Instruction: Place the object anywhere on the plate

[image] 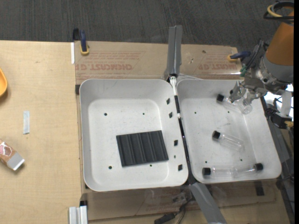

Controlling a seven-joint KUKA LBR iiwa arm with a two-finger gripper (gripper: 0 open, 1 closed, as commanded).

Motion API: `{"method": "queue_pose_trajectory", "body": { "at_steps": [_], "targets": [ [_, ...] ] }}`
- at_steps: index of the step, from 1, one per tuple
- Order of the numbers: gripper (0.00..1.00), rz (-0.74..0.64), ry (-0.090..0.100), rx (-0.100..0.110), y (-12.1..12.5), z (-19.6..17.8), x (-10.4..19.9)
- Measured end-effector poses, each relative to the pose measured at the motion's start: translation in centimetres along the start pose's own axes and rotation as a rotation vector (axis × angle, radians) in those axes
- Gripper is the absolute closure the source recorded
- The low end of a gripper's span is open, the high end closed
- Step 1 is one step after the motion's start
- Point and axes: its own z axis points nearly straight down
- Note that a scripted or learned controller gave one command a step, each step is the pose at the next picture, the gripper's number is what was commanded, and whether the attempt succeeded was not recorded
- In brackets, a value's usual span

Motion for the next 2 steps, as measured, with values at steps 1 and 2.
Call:
{"method": "queue_pose_trajectory", "body": {
  "at_steps": [1, 2],
  "targets": [
    [1.00, 0.149, 0.000, 0.000, -4.4, -7.3, 4.9],
    [1.00, 0.362, -0.001, 0.002, -3.0, -7.9, 11.6]
  ]
}}
